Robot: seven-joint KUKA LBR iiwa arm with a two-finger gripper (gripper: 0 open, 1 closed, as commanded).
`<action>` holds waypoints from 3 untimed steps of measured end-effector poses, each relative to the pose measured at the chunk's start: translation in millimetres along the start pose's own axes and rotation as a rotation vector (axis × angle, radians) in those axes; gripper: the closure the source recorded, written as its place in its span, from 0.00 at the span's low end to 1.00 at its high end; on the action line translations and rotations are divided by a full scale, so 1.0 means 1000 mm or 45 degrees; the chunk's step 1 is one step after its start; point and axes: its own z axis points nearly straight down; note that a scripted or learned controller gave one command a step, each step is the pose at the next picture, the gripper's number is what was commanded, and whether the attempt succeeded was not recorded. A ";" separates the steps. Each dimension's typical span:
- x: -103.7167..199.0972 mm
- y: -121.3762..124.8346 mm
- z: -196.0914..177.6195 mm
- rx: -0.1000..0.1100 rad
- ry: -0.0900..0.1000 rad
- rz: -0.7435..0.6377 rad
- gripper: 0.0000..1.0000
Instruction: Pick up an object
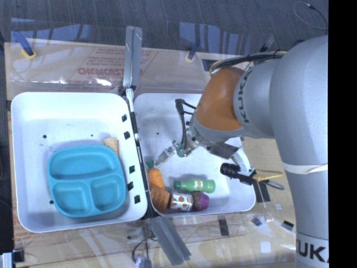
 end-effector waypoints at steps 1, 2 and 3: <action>-0.022 0.038 -0.001 -0.002 -0.002 -0.027 0.00; -0.050 0.085 -0.002 -0.002 -0.003 -0.189 0.00; -0.050 0.087 -0.013 -0.004 -0.005 -0.195 1.00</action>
